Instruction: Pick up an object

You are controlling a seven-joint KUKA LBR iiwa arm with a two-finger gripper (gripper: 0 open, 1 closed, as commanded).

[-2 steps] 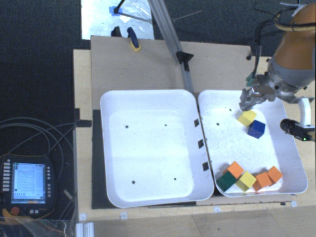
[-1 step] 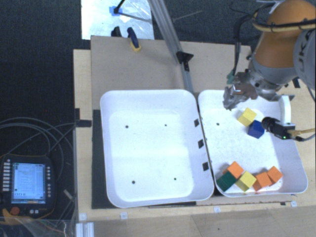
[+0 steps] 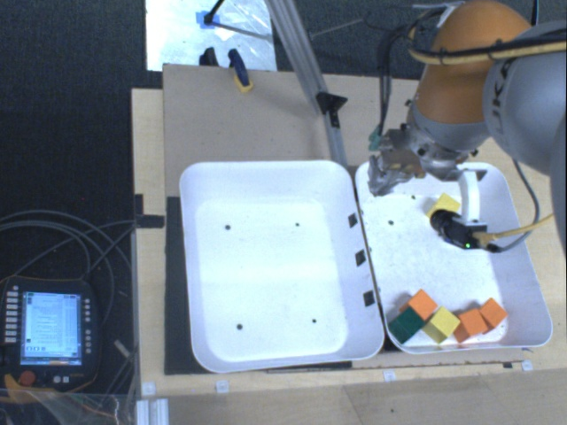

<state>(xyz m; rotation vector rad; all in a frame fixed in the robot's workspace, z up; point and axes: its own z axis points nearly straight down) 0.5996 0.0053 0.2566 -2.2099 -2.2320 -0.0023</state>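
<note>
1. Camera view: two white bins side by side on the counter (image 3: pixel 151 237); left bin (image 3: pixel 266 180) bare of blocks, right bin (image 3: pixel 523 273) carrying all the blocks.
2. Clustered at the right bin's 6 o'clock edge: orange block (image 3: pixel 423 305), green block (image 3: pixel 406 325), yellow block (image 3: pixel 440 325), plus two more orange blocks (image 3: pixel 472 323) (image 3: pixel 493 312). Probably gathered there by the bin's slope or by being pushed; touching each other, so hard to single out.
3. Lone yellow block (image 3: pixel 445 206) at the bin's 1 o'clock, apart from the cluster, just beside a black cabled fitting.
4. Claw (image 3: pixel 383 180) hanging at the bin's 11 o'clock corner, well apart from the cluster; open or closed impossible to tell, nothing seen between its tips.
5. No block lifted yet; lone yellow block nearest, likely the easiest pick.
</note>
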